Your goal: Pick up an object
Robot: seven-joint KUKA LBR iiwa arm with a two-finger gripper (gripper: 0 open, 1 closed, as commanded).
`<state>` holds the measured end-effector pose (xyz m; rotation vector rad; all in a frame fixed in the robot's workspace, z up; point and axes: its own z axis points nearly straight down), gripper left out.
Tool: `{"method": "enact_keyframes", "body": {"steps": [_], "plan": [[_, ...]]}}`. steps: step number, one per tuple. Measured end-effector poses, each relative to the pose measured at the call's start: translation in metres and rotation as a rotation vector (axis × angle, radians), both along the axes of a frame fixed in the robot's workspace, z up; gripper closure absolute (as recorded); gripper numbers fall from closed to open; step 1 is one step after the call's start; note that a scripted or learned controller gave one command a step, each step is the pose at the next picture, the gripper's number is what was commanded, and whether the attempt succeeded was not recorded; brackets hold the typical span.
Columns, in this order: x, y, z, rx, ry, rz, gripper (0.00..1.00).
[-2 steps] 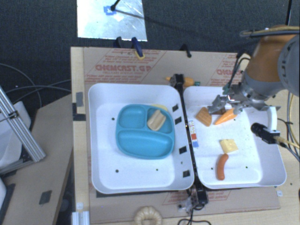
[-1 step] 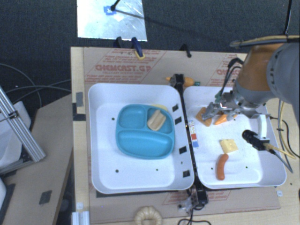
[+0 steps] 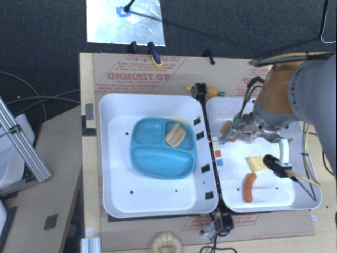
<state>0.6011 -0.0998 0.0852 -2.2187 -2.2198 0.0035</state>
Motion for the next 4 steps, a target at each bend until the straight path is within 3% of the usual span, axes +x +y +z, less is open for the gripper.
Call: {"method": "enact_keyframes", "body": {"steps": [1, 3, 4], "plan": [[0.002, 0.000, 0.014, -0.001, -0.006, -0.001, 1.00], [0.014, -0.007, 0.118, -0.002, -0.011, 0.004, 1.00], [0.015, -0.007, 0.141, -0.001, -0.008, 0.004, 1.00]]}}
